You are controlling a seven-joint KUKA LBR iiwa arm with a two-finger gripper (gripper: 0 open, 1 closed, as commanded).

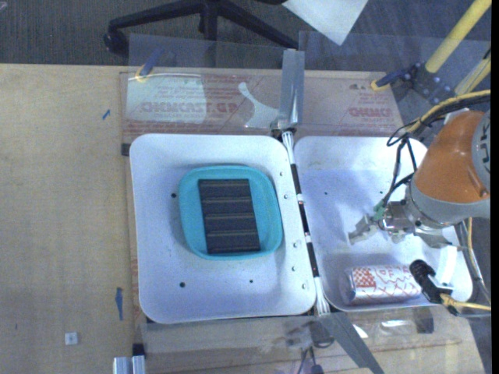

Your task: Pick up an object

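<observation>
**Arm over the right bin, can near its front edge**

Two white bins sit side by side on the bench. The left bin (156,287) holds a teal tray (189,209) near its middle, and a dark ribbed slab (228,216) lies flat inside that tray, covering most of its floor.

The right bin (335,178) carries a can (382,283) with a red-and-white pattern. It lies on its side along the bin's front edge, toward the front right corner, its long axis running parallel to that edge.

The arm (452,170) reaches in over the right bin's right edge, its orange band above the wrist. The gripper (360,231) points left toward the bin's middle, above the bare floor and apart from the can, which lies closer to the front edge than the gripper's tip. Nothing shows between the fingers; whether they are spread or closed I cannot tell from this view. Cables loop around the wrist, and a black fitting hangs just beside the can's right end.
</observation>
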